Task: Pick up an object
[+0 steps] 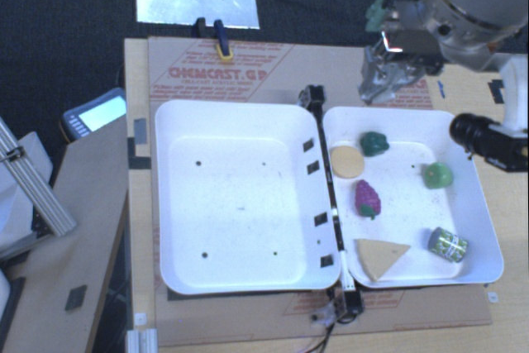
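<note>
claw (387,87) hangs over the right bin's (483,211) back rim, can't tell its state | your targets: dark green lump (374,143), purple berry (367,198), can (447,244) | risk: you drop straight down and clip the rim

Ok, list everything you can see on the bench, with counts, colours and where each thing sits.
Bins: 2, white; left bin, right bin.
Round disc: 1, tan, right bin, upper left.
Dark green lump: 1, right bin, top.
Light green lump: 1, right bin, right side.
Purple piece: 1, right bin, middle.
Wedge: 1, tan, right bin, bottom.
Can: 1, green and white, right bin, lower right.
Gripper: 1, grey, above the right bin's top edge.
</note>
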Controlling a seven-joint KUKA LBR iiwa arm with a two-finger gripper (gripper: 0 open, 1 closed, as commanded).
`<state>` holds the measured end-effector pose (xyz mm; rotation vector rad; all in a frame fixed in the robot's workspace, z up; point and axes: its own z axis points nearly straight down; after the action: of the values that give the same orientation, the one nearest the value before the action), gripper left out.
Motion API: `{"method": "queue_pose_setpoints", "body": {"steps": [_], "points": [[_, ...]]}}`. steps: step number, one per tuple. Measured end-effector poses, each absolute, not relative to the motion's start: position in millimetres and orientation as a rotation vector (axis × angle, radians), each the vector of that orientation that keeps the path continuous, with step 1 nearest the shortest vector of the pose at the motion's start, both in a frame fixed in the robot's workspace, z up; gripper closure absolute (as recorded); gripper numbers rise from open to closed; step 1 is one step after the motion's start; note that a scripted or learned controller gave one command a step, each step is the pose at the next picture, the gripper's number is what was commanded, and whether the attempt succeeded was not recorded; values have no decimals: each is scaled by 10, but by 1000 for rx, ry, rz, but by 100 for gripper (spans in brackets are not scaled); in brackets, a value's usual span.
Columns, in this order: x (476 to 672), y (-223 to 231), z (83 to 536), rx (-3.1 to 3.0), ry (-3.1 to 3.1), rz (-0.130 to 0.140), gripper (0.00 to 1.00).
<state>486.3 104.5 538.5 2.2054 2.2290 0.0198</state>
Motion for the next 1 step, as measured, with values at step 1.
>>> {"method": "queue_pose_setpoints", "body": {"steps": [1], "points": [[4920,1849,4826,2210,2236,-3,100]]}}
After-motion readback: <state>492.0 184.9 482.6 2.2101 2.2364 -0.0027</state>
